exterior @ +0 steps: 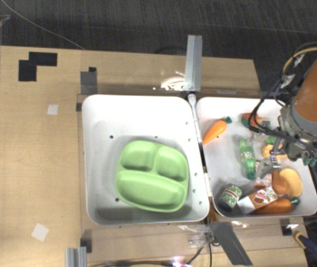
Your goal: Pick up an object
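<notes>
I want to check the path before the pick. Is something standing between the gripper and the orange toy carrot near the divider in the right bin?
Partly. The gripper hangs over the right bin, and the green toy bottle lies between it and the orange toy carrot, slightly below the direct line. A descent from above looks unblocked.

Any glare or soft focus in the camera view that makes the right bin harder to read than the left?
Camera view: glare streaks on the metal divider; the green tray in the left bin is evenly lit and casts a soft shadow; the right bin is cluttered and soft, the gripper blurring into the toys around it.
</notes>
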You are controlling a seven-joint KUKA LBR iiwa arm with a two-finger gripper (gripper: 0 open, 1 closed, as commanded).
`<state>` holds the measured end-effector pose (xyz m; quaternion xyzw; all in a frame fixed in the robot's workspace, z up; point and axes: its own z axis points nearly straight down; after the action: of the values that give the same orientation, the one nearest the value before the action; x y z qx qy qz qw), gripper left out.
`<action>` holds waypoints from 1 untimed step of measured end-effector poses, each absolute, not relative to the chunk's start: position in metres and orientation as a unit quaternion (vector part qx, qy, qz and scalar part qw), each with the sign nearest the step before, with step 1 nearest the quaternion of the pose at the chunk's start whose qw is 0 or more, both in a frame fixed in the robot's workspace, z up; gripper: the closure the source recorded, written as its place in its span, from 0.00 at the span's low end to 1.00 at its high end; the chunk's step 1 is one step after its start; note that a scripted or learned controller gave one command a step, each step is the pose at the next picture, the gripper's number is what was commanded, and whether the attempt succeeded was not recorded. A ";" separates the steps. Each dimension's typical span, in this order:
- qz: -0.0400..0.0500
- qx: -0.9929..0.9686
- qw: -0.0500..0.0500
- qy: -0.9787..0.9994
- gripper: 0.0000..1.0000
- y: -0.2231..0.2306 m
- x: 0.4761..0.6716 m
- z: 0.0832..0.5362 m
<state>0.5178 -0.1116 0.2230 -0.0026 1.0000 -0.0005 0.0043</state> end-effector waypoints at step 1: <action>0.001 0.025 -0.002 1.000 0.00 -0.117 0.554 0.106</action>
<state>0.5537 -0.1166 0.1058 0.0246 0.9997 0.0011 -0.0019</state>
